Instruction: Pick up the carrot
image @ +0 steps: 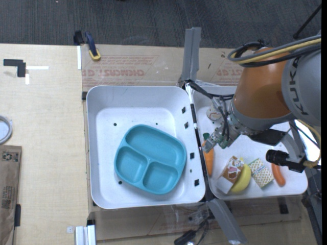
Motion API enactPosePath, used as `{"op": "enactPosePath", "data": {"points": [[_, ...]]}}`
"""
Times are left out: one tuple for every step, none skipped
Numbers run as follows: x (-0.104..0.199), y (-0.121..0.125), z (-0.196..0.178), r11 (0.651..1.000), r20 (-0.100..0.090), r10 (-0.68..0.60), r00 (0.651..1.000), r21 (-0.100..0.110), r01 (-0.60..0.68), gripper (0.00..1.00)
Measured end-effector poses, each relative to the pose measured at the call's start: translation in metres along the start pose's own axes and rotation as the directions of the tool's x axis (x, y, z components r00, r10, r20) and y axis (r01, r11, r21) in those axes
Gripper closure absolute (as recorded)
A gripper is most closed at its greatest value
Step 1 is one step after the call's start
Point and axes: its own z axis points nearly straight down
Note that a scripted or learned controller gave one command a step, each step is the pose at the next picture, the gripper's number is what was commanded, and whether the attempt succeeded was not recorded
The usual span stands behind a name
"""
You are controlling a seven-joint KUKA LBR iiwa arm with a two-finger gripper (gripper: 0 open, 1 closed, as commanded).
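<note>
The carrot is orange with a small green top. It lies lengthwise against the left wall of the right bin. My gripper hangs at the carrot's upper end, close over its green top, under the orange wrist band. The arm's bulk hides whether the gripper touches the carrot. The carrot's lower part lies on the bin floor.
In the right bin a banana, a small food packet, a patterned packet and a second orange piece lie near the front. The left bin holds a blue divided plate.
</note>
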Motion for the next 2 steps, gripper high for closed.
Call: {"op": "enactPosePath", "data": {"points": [[0.0, 0.0, 0.0, 1.0, 0.0, 0.0, 1.0, 0.0, 0.0, 0.0], [0.021, -0.004, 0.009, 0.999, -0.002, 0.051, 0.999, 0.002, -0.051, 0.0]]}}
